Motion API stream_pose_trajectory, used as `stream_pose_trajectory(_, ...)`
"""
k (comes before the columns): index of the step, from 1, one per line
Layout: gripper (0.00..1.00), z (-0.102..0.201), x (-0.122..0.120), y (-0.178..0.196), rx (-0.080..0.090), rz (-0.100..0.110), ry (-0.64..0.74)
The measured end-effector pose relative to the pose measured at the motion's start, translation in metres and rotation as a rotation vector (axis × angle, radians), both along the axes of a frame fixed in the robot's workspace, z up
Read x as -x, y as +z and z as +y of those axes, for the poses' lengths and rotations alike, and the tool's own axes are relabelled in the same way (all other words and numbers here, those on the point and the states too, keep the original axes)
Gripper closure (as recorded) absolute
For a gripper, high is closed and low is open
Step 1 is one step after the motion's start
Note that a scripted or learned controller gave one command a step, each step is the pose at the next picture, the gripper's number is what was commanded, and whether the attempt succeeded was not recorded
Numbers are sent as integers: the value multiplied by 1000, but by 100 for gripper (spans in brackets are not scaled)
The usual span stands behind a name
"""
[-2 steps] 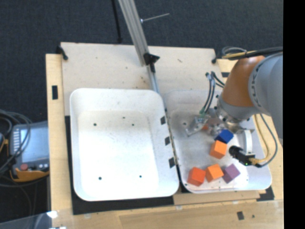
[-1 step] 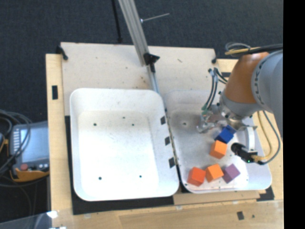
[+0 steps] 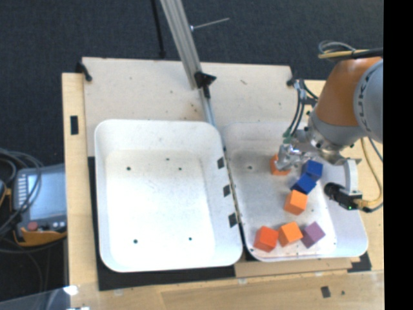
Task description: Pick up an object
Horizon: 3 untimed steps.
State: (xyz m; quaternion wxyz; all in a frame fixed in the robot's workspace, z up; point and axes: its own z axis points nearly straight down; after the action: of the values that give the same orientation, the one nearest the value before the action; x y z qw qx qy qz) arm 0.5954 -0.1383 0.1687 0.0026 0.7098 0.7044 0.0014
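We record one small orange block point(image 3: 279, 168), matte, cube-like, partly hidden, in the right bin point(image 3: 258, 148) near its far end, gripper point(image 3: 288, 155) directly over it, grip state we cannot tell, blue blocks point(image 3: 308, 176) just beside, further orange blocks point(image 3: 277, 235) and purple block point(image 3: 313, 234) at the near edge

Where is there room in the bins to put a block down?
The left bin has bare floor from wall to wall. In the right bin, the strip beside the divider is free. Blocks crowd its near right corner, around the purple block, under the gripper.
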Motion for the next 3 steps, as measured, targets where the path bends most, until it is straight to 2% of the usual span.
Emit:
stream_pose_trajectory(1, 100, -2, -2, 54, 0, -2, 10)
stream_pose_trajectory(3, 100, 104, -8, 79, -3, 2, 16)
